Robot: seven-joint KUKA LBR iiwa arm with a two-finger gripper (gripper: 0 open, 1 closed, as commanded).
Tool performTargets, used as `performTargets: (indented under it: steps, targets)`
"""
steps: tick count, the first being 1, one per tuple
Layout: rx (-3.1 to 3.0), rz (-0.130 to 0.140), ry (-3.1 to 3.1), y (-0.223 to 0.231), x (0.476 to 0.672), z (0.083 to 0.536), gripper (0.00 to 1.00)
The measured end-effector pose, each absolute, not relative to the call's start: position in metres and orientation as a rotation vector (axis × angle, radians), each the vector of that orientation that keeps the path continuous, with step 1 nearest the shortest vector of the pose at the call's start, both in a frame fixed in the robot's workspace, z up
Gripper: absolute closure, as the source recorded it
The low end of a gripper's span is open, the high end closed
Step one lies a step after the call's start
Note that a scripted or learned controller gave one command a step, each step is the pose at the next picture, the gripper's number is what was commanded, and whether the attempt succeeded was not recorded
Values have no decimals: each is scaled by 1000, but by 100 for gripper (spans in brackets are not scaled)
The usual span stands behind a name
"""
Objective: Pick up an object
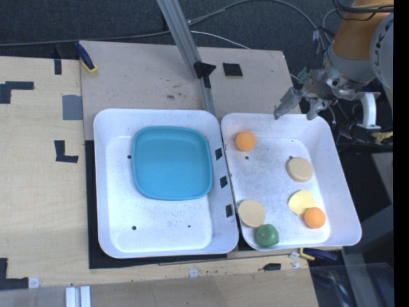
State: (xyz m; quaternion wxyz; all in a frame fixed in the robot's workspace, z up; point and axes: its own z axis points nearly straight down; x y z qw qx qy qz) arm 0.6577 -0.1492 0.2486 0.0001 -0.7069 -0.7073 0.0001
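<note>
My claw hung spread and empty above the right bin's far rim (still outside it). The nearest target, an orange ball, lay below-left of it, and I judged the spread stance ready for a descent.

Pale wooden worktop with black tape marks; dark carpeted floor beyond, cables trailing, slanting metal post.

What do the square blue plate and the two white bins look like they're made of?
The square blue plate looks like moulded plastic: even colour, soft sheen, rounded corners and a raised rim. The two shallow white bins, left and right, also look like thin formed plastic, matte and speckled with dark scuffs. Material can't be confirmed from above.
</note>
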Motion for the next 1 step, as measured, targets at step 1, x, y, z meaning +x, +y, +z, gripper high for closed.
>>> performTargets:
  steps: [1]
  targets:
    - [-2218, 5, -2219, -150, 648, 201, 0]
